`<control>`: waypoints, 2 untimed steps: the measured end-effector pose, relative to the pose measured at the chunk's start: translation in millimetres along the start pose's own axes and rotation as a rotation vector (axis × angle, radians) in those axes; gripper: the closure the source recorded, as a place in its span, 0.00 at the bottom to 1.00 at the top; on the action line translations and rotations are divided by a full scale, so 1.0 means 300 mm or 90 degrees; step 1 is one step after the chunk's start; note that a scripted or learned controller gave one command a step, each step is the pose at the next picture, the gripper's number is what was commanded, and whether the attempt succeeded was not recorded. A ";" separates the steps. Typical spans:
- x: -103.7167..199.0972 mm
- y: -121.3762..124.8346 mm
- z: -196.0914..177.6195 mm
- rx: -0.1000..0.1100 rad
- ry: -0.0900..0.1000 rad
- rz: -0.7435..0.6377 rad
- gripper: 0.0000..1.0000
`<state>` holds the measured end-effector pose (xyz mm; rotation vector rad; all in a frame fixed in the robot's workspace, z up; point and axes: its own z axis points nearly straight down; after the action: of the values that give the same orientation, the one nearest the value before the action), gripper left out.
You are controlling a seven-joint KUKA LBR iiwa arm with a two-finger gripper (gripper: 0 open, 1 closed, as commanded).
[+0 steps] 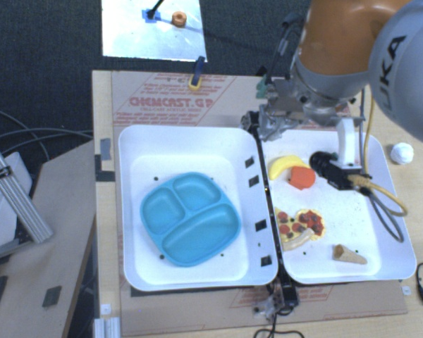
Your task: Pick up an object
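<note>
The right bin (pixel 388 224) holds a yellow banana (pixel 285 164) near its back left. Touching the banana's right end is an orange-red piece (pixel 302 178). Toward the front lie a pizza slice (pixel 300 225) and an ice cream cone (pixel 348 255). A blue divided plate (pixel 190 217) fills the middle of the left bin (pixel 137 167). My gripper (pixel 273 124) hangs over the back left corner of the right bin, close to the divider, just behind the banana and apart from it. Nothing shows in its grasp.
A white ball (pixel 402 153) lies on the bench outside the right bin's right wall. Behind the bins is a shiny sheet (pixel 151 30) with a small orange ring (pixel 178 19). A yellow and blue clamp (pixel 196 76) stands on the cardboard (pixel 169 97).
</note>
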<state>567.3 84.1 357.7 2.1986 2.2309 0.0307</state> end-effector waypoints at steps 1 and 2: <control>-0.015 -0.287 0.266 0.020 -0.004 0.009 1.00; -0.015 -0.274 0.255 0.012 -0.004 0.008 0.00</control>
<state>486.7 78.8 279.5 2.2195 2.2229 0.0015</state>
